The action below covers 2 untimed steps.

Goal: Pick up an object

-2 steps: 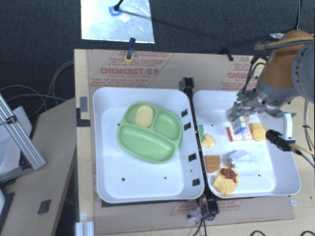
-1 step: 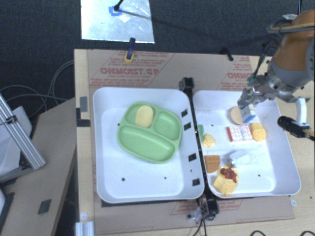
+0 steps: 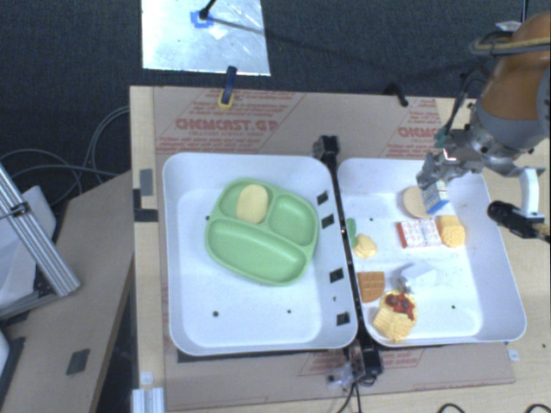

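Observation:
My gripper hangs over the far part of the right bin. Just below its tip a small blue and white item shows beside a tan round disc. I cannot make out whether the blue item is held or lies in the bin. Nearer the front lie a red and white packet, a yellow corn piece, a small yellow piece, an orange waffle square, a pale grey item and a yellow cob with red on it.
The left bin holds a green divided plate with a yellow round item in its far compartment. A black divider strip runs between the bins. The arm's black side part overhangs the right bin's right edge.

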Each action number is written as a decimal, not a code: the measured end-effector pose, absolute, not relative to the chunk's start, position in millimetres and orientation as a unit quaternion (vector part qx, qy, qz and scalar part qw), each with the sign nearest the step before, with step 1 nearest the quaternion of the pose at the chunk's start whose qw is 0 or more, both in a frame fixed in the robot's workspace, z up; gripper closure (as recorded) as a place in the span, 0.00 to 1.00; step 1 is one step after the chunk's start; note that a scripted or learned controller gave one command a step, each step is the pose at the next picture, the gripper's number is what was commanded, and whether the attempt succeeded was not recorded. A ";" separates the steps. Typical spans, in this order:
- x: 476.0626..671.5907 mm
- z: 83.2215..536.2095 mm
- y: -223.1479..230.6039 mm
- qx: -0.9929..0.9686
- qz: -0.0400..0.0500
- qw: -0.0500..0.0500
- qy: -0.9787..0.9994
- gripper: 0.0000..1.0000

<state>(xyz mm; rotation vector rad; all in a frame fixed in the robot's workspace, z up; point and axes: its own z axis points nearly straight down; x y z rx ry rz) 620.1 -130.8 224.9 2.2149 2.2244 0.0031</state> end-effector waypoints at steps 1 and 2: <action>610.1 233.4 -72.5 0.704 0.001 0.000 0.711 1.00; 591.5 234.3 -11.8 0.704 0.001 -0.001 0.711 1.00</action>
